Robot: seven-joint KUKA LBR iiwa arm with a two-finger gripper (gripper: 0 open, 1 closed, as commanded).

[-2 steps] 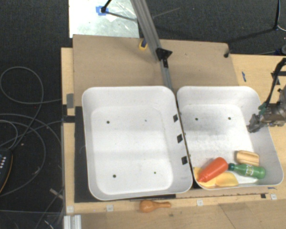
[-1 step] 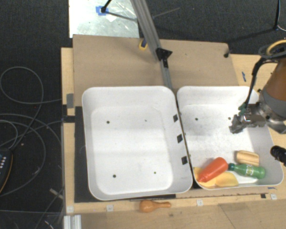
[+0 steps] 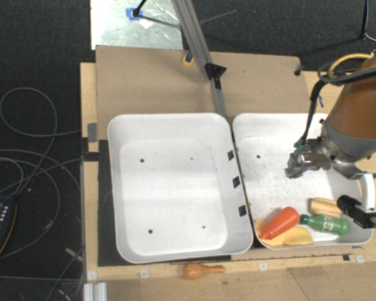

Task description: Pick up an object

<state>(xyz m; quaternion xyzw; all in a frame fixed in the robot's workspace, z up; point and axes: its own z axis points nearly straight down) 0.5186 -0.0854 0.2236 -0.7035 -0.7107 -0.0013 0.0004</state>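
Grey gripper (image 3: 296, 167) above the right bin (image 3: 263, 137).

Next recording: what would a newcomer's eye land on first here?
The grey-and-orange arm reaches in from the right, its gripper hanging over the right bin. Bright things crowd that bin's near edge: an orange carrot-like toy, a yellow piece and a green bottle. A tan pear-shaped thing lies on the bench outside, in front of the left bin.
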